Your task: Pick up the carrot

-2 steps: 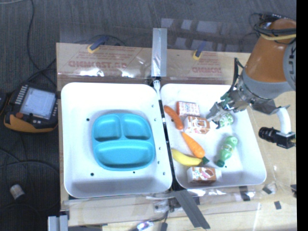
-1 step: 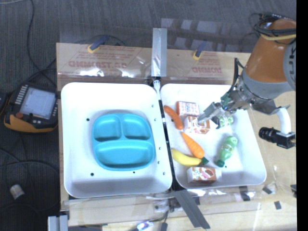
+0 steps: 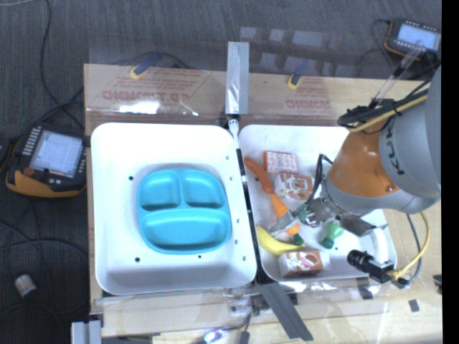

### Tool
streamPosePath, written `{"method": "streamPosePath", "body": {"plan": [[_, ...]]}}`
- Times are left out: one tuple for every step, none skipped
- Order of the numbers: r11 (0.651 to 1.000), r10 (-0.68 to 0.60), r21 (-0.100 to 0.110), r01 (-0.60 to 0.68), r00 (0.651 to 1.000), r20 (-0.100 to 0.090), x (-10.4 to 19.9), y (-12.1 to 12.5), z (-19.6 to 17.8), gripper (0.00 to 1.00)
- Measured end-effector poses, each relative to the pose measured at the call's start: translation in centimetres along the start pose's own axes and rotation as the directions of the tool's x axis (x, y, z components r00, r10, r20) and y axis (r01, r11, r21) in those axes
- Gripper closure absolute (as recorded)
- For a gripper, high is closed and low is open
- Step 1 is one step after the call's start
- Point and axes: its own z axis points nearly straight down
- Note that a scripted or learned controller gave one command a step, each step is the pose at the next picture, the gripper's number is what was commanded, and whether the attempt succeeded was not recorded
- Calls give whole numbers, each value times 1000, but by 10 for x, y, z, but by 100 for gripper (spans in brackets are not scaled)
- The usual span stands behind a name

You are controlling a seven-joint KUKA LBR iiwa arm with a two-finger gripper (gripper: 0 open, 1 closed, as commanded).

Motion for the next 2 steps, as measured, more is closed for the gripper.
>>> {"method": "streamPosePath", "body": {"plan": [[1000,-1,3,1,1000,-5,2,0,-8,100],[970,243,-1,-243,970,5,-39,3,-144,100]]}}
